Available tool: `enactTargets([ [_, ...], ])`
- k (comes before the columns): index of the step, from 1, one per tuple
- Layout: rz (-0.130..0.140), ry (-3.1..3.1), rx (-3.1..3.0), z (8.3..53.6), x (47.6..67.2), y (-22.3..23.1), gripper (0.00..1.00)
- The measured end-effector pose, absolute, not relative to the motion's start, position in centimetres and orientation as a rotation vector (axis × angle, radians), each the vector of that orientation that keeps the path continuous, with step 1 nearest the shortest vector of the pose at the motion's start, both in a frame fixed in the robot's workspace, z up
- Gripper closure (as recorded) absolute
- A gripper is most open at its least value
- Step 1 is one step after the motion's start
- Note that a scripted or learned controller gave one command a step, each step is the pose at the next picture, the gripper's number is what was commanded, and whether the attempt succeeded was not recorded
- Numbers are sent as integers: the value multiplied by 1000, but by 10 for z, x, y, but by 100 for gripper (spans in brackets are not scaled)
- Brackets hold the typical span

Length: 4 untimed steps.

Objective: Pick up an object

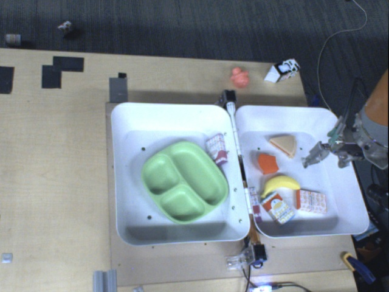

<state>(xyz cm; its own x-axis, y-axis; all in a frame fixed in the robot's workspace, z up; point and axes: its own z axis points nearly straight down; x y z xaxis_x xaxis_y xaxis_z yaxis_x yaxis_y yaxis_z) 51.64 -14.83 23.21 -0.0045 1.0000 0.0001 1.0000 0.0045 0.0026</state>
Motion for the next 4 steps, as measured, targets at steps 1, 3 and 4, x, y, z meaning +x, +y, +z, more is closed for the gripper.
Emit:
enactTargets([
  [1,6,2220,2213,86,575,-193,0],
  [3,17,2218,2207,99,519,-112,100],
  [4,16,2219,2208,99,519,-112,0],
])
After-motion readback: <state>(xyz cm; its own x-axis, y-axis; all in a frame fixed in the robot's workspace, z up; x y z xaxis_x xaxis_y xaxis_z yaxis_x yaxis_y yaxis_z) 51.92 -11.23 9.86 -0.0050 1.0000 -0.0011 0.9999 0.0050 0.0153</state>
